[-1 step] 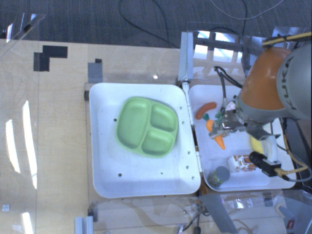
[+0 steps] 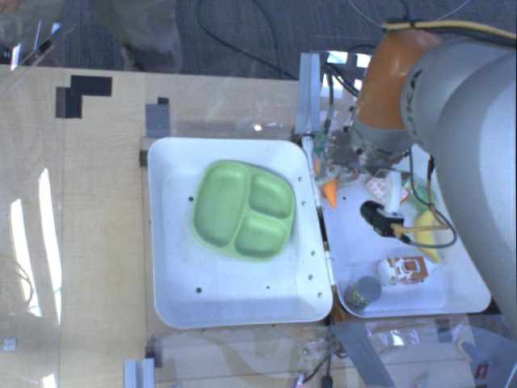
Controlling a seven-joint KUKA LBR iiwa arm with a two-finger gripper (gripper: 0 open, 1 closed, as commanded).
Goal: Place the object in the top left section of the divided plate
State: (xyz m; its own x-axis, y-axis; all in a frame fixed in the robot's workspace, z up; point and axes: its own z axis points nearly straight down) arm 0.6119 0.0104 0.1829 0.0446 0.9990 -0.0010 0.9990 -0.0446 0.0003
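Presently the pincer (image 2: 329, 176) is seen above an orange object (image 2: 329, 191); its grip cannot be told.

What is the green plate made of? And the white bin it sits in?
The green plate looks like plastic: one even, matte green, with soft rounded dividers moulded in. The white bin under it seems to be smooth plastic or painted metal; it has a faint sheen, rounded corners and small dark dots, maybe holes or screws. I can't tell which.

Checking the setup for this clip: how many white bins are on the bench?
2: the left bin holds the green plate; the right bin lies partly under the arm.
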